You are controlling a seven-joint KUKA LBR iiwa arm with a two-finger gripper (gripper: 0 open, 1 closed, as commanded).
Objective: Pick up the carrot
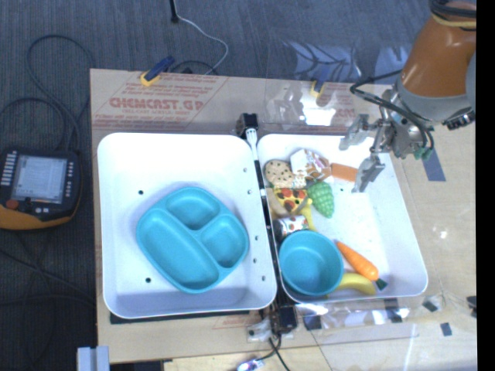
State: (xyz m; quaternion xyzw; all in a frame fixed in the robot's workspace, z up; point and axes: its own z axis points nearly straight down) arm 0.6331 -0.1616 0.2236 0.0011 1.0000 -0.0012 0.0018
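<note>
The carrot (357,260), orange and tapered, lies in the right bin (402,230) near its front right corner, between a blue bowl (309,263) and the bin wall. Its lower end rests against a yellow banana (357,285). My gripper (361,154) hangs over the back right of the same bin, well behind the carrot, with its fingers spread open and nothing between them. A small orange block (344,173) lies just to the left of the lower finger.
Packed along the right bin's left side are a cookie (277,173), a wrapped snack (309,163), a pizza slice (290,199), a green toy (322,199) and a small can (290,224). The left bin (124,168) holds a blue divided plate (193,238).
</note>
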